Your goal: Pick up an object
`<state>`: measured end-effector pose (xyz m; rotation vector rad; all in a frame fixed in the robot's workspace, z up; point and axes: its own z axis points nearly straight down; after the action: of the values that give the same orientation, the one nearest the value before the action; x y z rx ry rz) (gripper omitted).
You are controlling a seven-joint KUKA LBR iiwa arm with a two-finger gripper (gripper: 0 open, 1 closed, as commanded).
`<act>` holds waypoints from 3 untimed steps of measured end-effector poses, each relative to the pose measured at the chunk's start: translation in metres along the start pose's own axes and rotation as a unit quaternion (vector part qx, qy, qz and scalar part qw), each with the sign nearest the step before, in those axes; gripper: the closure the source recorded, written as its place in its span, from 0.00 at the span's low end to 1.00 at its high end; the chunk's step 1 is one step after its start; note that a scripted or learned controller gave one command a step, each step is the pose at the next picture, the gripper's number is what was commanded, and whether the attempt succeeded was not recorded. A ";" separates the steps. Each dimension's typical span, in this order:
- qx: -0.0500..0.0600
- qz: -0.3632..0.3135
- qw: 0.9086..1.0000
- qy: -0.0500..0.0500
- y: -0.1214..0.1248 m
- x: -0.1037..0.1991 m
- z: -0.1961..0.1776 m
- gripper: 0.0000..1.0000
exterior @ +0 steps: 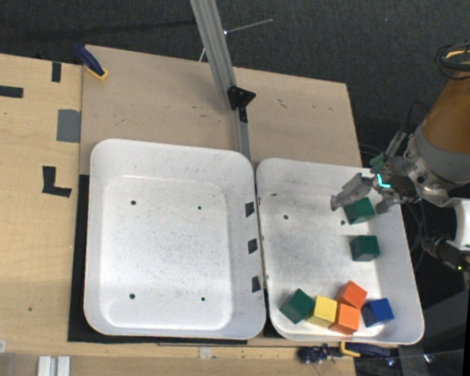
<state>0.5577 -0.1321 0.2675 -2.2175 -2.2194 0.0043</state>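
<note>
My gripper (364, 200) reaches in from the right over the upper part of the right bin (297, 230). A dark green block (359, 210) sits between its two grey fingers, and the fingers are shut on it. A second dark green block (365, 248) lies on the bin floor just below it. Along the bin's front edge is a cluster: a green block (296, 305), a yellow block (325, 310), two orange blocks (349, 305) and a blue block (378, 311).
The left bin (163, 242) lies beside the right one, with black clips between them. A slanted metal pole (220, 45) crosses the back of the bench. A blue and yellow tool (91, 60) lies at the far left.
</note>
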 end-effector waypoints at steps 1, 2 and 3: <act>-0.002 -0.001 1.000 0.000 0.001 0.000 -0.002 0.00; 0.000 0.000 1.000 -0.001 0.005 -0.004 0.043 0.00; 0.001 0.000 1.000 -0.001 0.010 -0.003 0.106 0.00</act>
<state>0.5668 -0.1354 0.1611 -2.2168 -2.2187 0.0080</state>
